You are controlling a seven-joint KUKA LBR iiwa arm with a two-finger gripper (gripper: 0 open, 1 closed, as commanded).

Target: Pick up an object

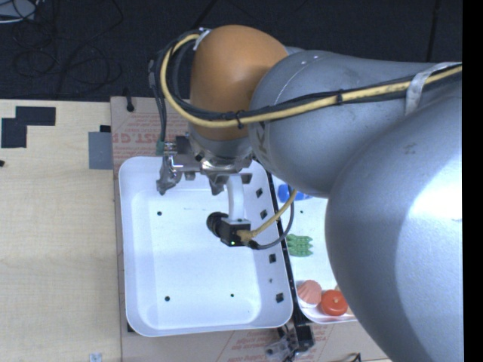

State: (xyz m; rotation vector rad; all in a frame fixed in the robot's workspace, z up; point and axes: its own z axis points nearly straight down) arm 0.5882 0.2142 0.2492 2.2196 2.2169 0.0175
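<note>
White bin [143, 277] floor sits under the end effector [190, 187], which hangs released with nothing between its 2 fingers. The nearest candidates, a green object [299, 244] and a blue object [285, 194], lie beyond it in the neighbouring bin, arm-side. I'd shift across before descending.

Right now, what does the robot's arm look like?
The arm is thick, rounded and glossy grey, with an orange domed band above the wrist. Yellow and black cables run along it and loop around the band. The tool is small, silver metal.
</note>
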